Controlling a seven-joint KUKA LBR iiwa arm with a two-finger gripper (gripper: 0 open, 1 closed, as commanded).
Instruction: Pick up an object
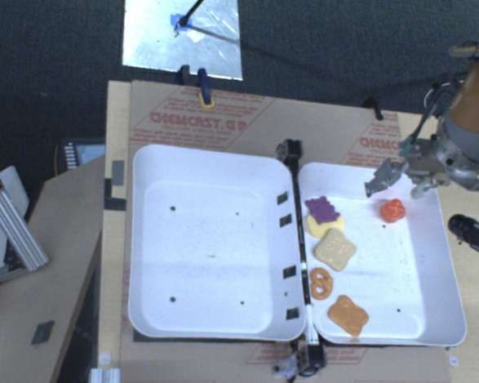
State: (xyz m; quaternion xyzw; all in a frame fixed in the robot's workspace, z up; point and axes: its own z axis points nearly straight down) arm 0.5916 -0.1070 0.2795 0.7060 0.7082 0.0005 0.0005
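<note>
In the camera view, the 2-finger gripper (pixel 402 181) is seen hanging over the far part of the right white bin (pixel 427 322). Its 2 fingers are spread apart, and nothing is held between them. The small red lumpy toy (pixel 393 210) lies in the bin, just below the gripper and a little toward the near side.

4 more toys are lined up far from the red toy, close to the black clip strip (pixel 297 248) where the 2 bins meet: a purple grape bunch on a yellow slice (pixel 324 215), a pale cracker square (pixel 335 251), a small brown pretzel (pixel 321 283) and an orange toast piece (pixel 348 314).

The red toy looks like the thing to be picked up. To do it well, the gripper should be brought right over the toy, with 1 finger on each side, then lowered and closed. The toy is round, so it could roll away if pushed from 1 side.

The left white bin (pixel 207 242) sits on brown cardboard (pixel 245 117) on the bench. A shiny silver sheet (pixel 153 25) lies on the dark floor behind.
</note>
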